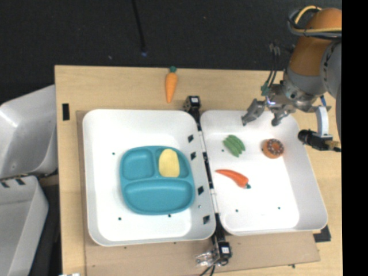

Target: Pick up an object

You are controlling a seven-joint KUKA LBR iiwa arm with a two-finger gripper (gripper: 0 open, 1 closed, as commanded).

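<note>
Pale wood formed the bench (69, 91) across the middle of the frame, with dark floor behind it along the top. Two shallow white bins sat side by side on it, the left bin (98, 223) and the right bin (305, 211), meeting at a hinged seam near the centre.

At the upper right, the grey arm (313, 50) with its orange band reached in, and the gripper (265, 115) hung over the far edge of the right bin. Its two fingers (250, 112) were spread well apart, with nothing between them.

Inside the right bin lay three small things. A green vegetable (234, 144) rested just below and left of the gripper. A round brown doughnut (272, 148) sat to its right, below the gripper, apart from the fingers. A red chilli pepper (233, 177) with a green stem lay lower down, near the bin's middle.

In the left bin sat a blue divided tray (149, 191), and a yellow object (169, 162) lay in its upper right compartment.

An orange carrot (171, 84) lay on the bare bench above the bins, near the top centre. A white casing (23, 137) filled the left edge of the frame.
</note>
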